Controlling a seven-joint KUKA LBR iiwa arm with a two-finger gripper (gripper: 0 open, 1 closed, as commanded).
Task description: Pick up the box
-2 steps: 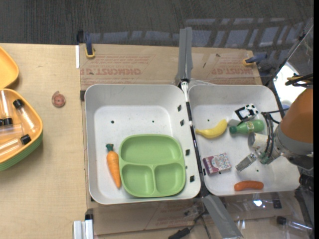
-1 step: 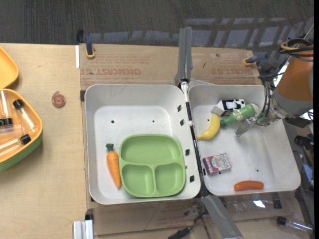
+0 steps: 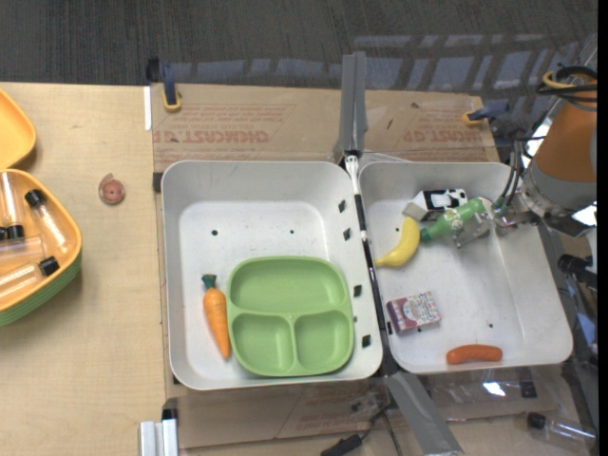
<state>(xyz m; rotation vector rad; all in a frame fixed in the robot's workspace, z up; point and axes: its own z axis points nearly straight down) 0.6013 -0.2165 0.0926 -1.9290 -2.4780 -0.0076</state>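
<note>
The box (image 3: 414,312) is small, purple-pink and white, and lies flat near the left wall of the right bin (image 3: 532,293), towards the front. My gripper (image 3: 496,219) is in the back half of that bin, up and to the right of the box and well apart from it. It is right beside a green bottle (image 3: 453,223) lying on its side. The grey arm with its orange band (image 3: 570,145) comes in from the right.
In the right bin there are also a banana (image 3: 401,245), a black-and-white toy (image 3: 443,199) and a red sausage (image 3: 474,354) at the front. The left bin (image 3: 190,255) holds a green divided plate (image 3: 290,316) and a carrot (image 3: 218,319). Yellow trays (image 3: 38,255) sit at the far left.
</note>
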